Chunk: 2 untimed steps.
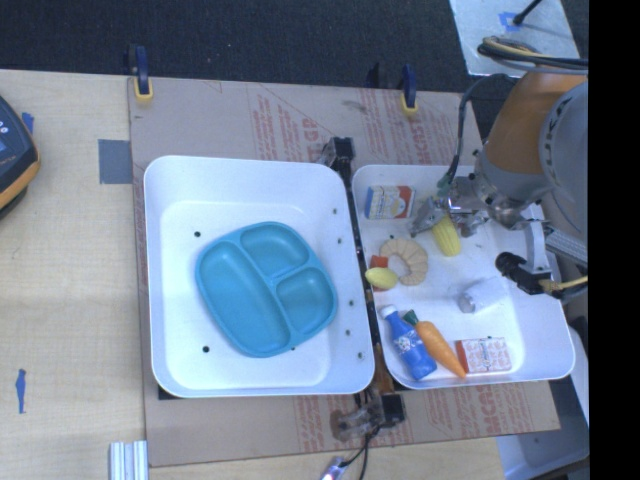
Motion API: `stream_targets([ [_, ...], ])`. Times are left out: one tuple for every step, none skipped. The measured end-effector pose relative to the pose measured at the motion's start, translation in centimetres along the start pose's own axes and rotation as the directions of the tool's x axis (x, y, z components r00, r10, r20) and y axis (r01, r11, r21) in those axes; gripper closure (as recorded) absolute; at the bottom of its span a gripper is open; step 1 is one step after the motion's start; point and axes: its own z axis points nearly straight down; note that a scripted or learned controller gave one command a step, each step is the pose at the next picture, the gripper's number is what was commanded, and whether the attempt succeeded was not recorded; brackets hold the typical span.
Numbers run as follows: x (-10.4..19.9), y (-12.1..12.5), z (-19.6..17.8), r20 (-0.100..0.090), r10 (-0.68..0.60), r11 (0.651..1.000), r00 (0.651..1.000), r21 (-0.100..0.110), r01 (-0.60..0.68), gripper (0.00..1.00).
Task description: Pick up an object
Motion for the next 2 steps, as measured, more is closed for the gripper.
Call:
stream_targets([
  [-0.1, 0.0, -1.1, 0.001, -0.002, 1.000, 1.000, 0.002, 0.002, 1.00],
  [4.5, -2.6, -11.7, 0.000, 0.001, 1.000, 1.000, -0.006, -0.001, 1.00],
])
